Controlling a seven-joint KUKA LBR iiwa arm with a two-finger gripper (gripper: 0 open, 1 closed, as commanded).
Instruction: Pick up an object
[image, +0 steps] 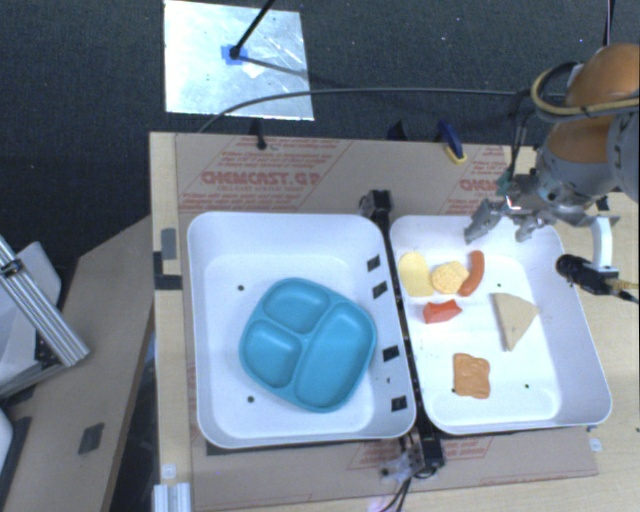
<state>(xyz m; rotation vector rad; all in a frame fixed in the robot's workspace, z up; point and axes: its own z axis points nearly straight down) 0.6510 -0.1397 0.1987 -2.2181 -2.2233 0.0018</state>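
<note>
Six small pieces of toy food lie in the white bin (575, 330) just below my end effector (503, 222): a yellow round piece (414, 272), a waffle-textured disc (449, 276), a red sausage (473, 272), a small red piece (441, 311), a tan wedge (514, 318) and an orange toast-like slab (471, 375). My end effector hangs spread open, gripping nothing, over the bin's far rim; the sausage lies nearest, so I judge it the likeliest target. Farther off, the other white bin (225, 240) carries a blue compartment tray (307, 343). Both bins rest on a cardboard-covered bench (300, 170) above dark carpet.
</note>
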